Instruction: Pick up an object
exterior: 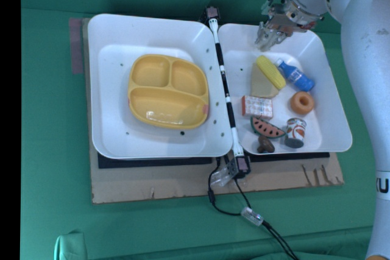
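Observation:
My gripper hangs over the far edge of the right bin, above and slightly left of the toys, with nothing visible between its fingers. Below it lie a yellow cheese wedge and a blue bottle. Nearer the front are an orange doughnut, a small printed box, a watermelon slice, a can and a small brown piece.
The left bin holds a yellow divided plate. A black-and-white rail runs between the bins, with cables trailing off the front. Both bins rest on cardboard over green cloth.

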Action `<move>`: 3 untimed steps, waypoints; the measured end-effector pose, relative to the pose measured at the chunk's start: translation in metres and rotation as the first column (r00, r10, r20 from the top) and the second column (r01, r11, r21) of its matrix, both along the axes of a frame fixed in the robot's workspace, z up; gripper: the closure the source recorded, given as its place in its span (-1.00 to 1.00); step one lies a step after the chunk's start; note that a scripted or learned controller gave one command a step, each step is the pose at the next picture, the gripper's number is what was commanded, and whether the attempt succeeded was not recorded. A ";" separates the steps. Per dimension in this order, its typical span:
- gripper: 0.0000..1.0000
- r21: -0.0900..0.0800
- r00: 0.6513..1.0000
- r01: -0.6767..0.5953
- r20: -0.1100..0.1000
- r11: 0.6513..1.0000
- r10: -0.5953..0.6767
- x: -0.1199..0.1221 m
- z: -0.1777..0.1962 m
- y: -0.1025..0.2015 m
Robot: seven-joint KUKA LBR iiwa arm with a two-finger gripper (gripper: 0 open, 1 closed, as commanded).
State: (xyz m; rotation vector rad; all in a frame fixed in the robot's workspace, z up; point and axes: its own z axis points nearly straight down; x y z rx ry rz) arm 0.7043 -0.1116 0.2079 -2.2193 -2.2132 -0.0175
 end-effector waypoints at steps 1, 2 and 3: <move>-1.00 -0.004 1.000 0.001 0.000 1.000 -0.001 0.000 0.000 -0.002; -1.00 -0.020 1.000 0.001 -0.003 1.000 -0.001 -0.002 -0.015 0.007; 1.00 -0.002 1.000 0.004 0.000 1.000 -0.004 -0.001 -0.001 0.013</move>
